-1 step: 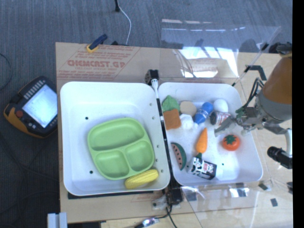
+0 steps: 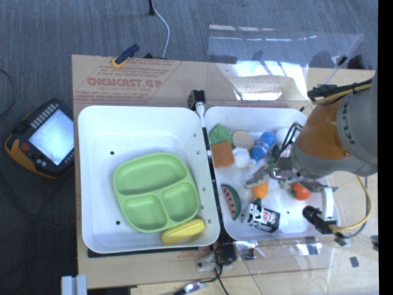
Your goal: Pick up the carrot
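Cardboard-brown tabletop (image 2: 123,82) is carrying two white bins, and the grey-and-orange arm (image 2: 334,137) is leaning in from three o'clock over the right bin (image 2: 295,226). The left bin (image 2: 98,134) is holding a green tray (image 2: 156,189) with a yellow corn cob (image 2: 182,230) at its five o'clock. The jaws (image 2: 270,172) are hanging low among the clutter, how far apart I cannot tell. The carrot (image 2: 260,190), I'm judging, is that orange piece at their six o'clock, lying on the bin floor. Nothing is lifted yet; the grasp is still to come.
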Action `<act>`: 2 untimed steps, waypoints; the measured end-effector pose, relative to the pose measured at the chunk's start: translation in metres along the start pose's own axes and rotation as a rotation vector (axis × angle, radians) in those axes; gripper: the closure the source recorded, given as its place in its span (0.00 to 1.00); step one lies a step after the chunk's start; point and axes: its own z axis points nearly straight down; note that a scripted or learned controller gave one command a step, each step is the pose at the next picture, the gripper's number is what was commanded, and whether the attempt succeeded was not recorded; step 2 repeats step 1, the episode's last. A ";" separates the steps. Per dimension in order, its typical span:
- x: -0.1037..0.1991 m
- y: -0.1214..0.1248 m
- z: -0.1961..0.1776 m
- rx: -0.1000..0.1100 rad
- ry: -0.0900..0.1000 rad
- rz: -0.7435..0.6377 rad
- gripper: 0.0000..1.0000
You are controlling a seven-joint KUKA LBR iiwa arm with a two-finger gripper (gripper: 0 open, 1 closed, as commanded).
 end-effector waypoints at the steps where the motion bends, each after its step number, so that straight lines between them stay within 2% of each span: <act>1: 0.000 0.001 -0.010 -0.003 -0.001 0.001 1.00; 2: 0.000 0.001 -0.010 -0.003 -0.001 0.001 1.00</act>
